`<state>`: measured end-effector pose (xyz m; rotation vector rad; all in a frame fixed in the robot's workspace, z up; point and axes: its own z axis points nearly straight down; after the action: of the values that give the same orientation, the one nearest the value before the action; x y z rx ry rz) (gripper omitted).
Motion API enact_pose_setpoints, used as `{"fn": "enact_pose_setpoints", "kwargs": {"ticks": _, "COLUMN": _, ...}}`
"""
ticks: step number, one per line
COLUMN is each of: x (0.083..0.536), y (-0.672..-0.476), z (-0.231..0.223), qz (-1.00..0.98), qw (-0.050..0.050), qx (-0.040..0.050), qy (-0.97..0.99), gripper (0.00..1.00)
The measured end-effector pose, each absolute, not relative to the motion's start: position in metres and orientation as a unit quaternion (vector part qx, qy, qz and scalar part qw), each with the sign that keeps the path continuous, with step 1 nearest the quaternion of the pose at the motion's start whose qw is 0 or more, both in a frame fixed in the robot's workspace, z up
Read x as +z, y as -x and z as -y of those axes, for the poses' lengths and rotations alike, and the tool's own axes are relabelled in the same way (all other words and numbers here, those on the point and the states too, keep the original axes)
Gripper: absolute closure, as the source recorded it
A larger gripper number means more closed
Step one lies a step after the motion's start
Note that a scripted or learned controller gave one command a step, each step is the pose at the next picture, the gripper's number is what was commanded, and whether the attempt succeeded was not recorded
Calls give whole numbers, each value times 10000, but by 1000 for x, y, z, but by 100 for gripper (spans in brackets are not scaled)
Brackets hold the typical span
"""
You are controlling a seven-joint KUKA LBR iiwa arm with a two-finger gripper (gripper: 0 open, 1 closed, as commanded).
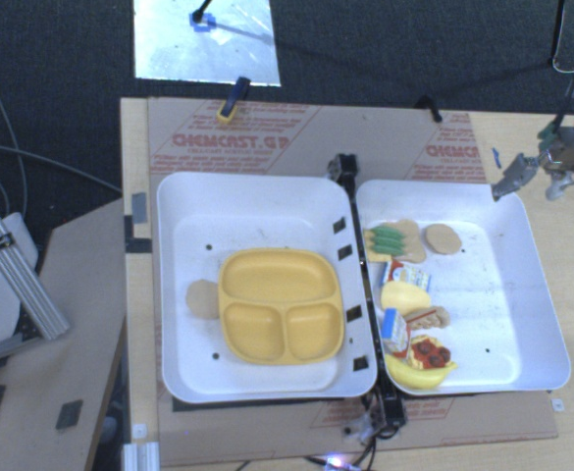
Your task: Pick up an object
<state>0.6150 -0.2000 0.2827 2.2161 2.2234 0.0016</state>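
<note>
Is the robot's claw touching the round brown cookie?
Apart. The camera view shows the gripper above the right bin's far corner, with bare white bin floor between it and the round cookie.

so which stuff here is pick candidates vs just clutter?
Pick candidates:
- food toys piled along the right bin's left wall: green item, round tan disc, banana
- yellow divided tray and tan disc beside it, left bin
- gripper, open, above the right bin's far right corner

Clutter:
- yellow-tipped tool on the board
- foil sheet
</note>
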Motion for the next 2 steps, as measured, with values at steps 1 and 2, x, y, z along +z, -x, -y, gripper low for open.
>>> {"fn": "enact_pose_setpoints", "kwargs": {"ticks": 1, "x": 158, "y": -617, "z": 121, "qz": -7109, "qw": -45, "qx": -8, "qy": -7032, "gripper": 0}}
{"fn": "enact_pose_setpoints", "kwargs": {"ticks": 2, "x": 84, "y": -581, "z": 123, "qz": -7062, "qw": 17, "qx": 37, "qy": -7080, "gripper": 0}}
